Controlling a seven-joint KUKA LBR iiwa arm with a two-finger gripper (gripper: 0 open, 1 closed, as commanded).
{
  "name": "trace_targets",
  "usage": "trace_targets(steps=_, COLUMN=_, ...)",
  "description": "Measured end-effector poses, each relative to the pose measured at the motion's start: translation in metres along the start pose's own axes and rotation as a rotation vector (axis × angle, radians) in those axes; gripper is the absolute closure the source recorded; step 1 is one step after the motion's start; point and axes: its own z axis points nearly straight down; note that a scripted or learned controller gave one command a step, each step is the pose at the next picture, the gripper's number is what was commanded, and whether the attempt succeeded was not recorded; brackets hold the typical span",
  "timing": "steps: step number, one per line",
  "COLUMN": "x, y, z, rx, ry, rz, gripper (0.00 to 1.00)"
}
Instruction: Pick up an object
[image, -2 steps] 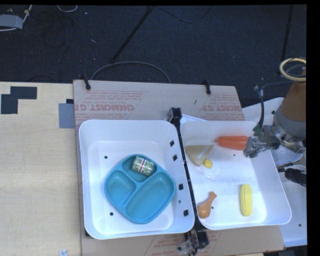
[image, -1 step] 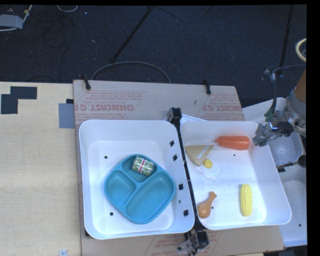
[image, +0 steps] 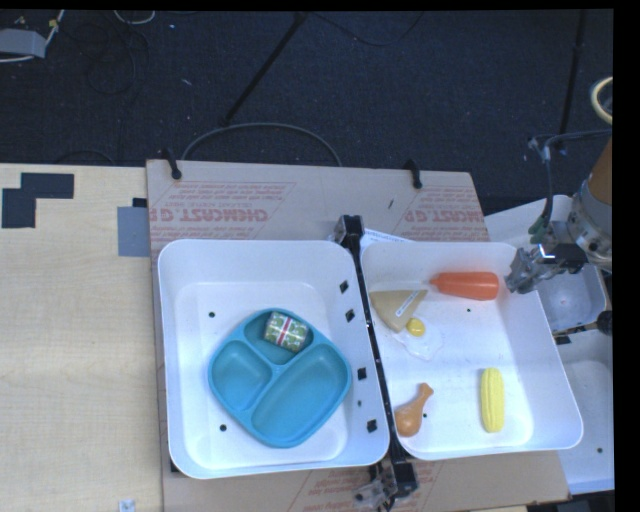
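Observation:
The right bin (image: 560, 400) holds an orange carrot (image: 465, 286) near its far edge, a tan wedge (image: 397, 303), a fried egg (image: 417, 332), a drumstick (image: 412, 409) and a yellow corn cob (image: 491, 399). In the left bin (image: 190, 300) lies a blue divided plate (image: 280, 393) with a small green can (image: 285, 331) in its far compartment. My gripper (image: 532, 268) hangs over the right bin's far right rim, just right of the carrot and apart from it.
A black divider (image: 362, 345) runs between the two bins. Brown cardboard (image: 300, 205) lies under and behind them. A wooden bench top (image: 70, 350) spreads to the left. Cables and a metal fixture (image: 575, 300) sit at the right.

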Motion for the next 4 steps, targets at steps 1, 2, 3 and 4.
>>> trace_targets(steps=1, x=0.049, y=-0.002, z=0.014, rx=0.003, ry=0.002, rz=0.0, gripper=1.0)
trace_targets(steps=2, x=0.096, y=0.008, z=0.025, rx=0.003, ry=0.001, rz=0.0, gripper=1.0)
trace_targets(steps=3, x=0.139, y=0.012, z=0.025, rx=0.003, ry=0.002, rz=-0.001, gripper=1.0)
trace_targets(steps=4, x=0.192, y=0.018, z=0.038, rx=0.004, ry=0.001, rz=-0.001, gripper=1.0)
